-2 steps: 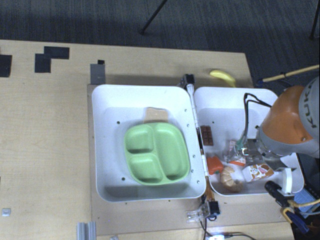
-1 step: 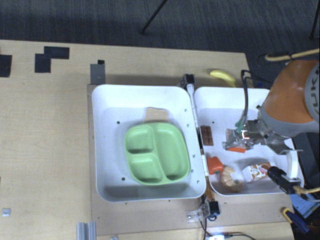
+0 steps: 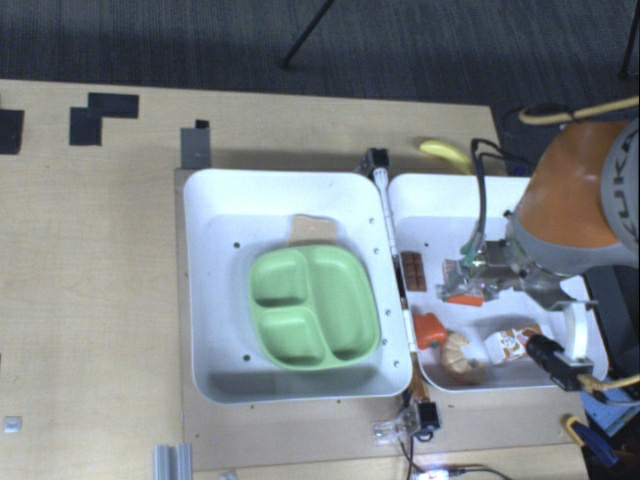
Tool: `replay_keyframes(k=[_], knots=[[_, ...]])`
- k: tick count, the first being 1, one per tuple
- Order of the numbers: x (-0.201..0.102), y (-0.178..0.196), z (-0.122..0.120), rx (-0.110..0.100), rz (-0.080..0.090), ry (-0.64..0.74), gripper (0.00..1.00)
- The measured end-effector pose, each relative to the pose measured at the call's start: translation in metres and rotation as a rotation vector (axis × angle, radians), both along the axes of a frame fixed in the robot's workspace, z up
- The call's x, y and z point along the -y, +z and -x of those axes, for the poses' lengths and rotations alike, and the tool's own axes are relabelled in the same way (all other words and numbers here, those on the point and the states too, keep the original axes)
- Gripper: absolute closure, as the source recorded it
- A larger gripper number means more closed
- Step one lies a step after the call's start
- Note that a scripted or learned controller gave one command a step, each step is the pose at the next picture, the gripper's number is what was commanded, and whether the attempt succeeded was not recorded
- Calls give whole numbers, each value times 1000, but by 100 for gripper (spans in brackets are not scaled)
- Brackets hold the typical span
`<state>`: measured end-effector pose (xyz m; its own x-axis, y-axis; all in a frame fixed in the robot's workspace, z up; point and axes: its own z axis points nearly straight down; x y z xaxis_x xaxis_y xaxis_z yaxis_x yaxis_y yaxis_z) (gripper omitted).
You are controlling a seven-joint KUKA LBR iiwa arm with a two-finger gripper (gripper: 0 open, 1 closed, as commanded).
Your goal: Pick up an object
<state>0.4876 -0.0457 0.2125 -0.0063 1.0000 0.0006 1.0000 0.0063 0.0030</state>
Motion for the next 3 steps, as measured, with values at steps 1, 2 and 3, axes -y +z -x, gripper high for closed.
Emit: replay_keyframes(k=[1,2,3], knots=[[0,11,-2,4,0,6,100],[-1,21,-3,7,-1,12,100],[-2,31,-4,10,-1,18,100]])
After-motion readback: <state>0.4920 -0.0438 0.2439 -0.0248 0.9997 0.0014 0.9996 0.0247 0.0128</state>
